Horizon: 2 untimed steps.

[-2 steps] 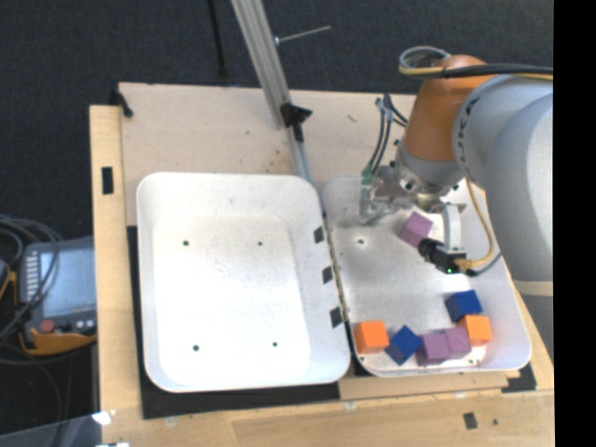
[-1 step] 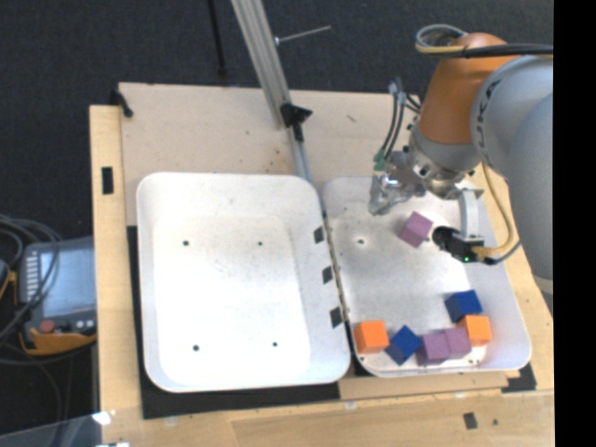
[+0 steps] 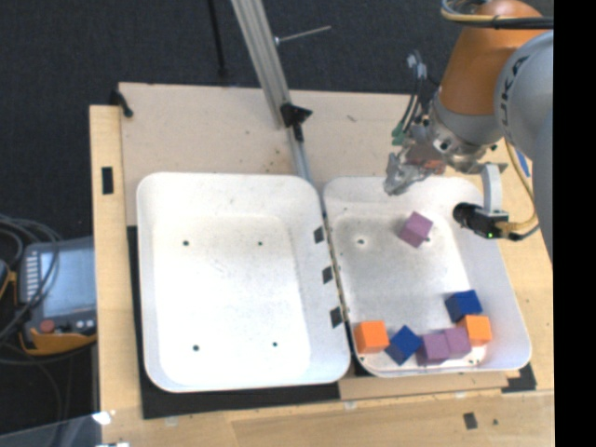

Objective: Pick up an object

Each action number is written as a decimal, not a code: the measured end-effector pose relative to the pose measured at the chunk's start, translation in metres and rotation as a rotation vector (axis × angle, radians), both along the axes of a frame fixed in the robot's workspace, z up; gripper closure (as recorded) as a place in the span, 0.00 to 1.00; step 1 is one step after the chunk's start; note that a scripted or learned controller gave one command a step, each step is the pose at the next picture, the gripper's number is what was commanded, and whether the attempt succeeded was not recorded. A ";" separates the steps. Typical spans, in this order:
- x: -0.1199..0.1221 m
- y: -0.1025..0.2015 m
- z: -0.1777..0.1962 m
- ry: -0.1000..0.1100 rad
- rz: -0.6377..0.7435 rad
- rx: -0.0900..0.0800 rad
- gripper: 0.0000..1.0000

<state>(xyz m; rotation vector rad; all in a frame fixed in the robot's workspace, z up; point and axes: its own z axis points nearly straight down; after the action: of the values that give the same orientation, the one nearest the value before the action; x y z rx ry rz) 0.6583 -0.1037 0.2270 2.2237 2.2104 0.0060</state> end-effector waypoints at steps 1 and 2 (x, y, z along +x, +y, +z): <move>0.010 -0.003 0.060 -0.002 0.009 0.000 1.00; 0.000 0.051 0.062 0.006 0.012 0.002 1.00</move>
<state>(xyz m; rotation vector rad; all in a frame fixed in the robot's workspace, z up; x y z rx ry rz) 0.6578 -0.0524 0.2890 2.2143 2.2277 0.0009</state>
